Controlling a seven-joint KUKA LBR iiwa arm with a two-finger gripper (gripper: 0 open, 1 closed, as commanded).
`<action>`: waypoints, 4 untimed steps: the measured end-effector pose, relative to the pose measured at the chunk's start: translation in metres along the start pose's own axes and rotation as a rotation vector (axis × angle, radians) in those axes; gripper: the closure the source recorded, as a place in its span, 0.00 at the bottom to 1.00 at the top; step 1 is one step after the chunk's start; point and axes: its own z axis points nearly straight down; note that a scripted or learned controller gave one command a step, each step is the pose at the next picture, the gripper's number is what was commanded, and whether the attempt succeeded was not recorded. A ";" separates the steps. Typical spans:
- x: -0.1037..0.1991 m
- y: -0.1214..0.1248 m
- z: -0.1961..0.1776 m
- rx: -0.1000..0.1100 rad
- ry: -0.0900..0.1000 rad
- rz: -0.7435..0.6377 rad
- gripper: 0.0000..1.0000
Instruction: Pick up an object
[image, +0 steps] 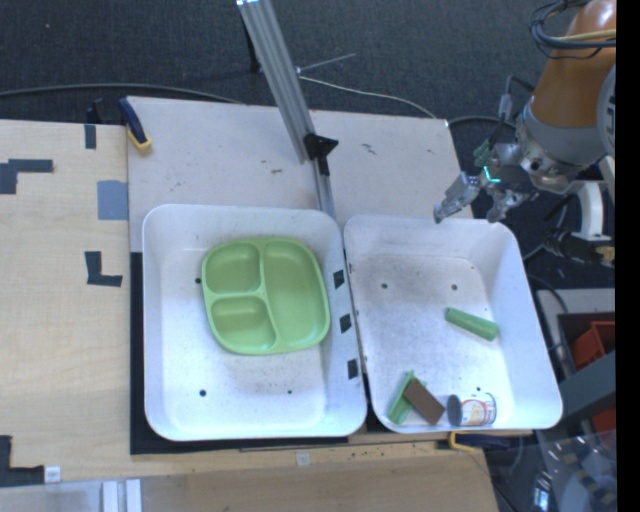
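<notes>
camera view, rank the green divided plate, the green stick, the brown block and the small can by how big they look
1. green divided plate, by far the largest
2. green stick
3. brown block and small can look about alike, so I would not rank them.

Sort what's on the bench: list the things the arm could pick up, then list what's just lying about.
Belongs to the job:
- hand, above the right bin's far rim
- green bar
- green and brown blocks
- small can
- green divided plate in the left bin

Just lying about:
- metal rail
- blue and yellow clamp
- grey tape patches
</notes>
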 end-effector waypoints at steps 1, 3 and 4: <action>0.002 -0.009 0.061 0.006 0.000 0.001 0.00; -0.006 -0.017 0.181 0.007 0.001 0.001 0.00; -0.005 -0.015 0.167 0.001 0.001 -0.001 1.00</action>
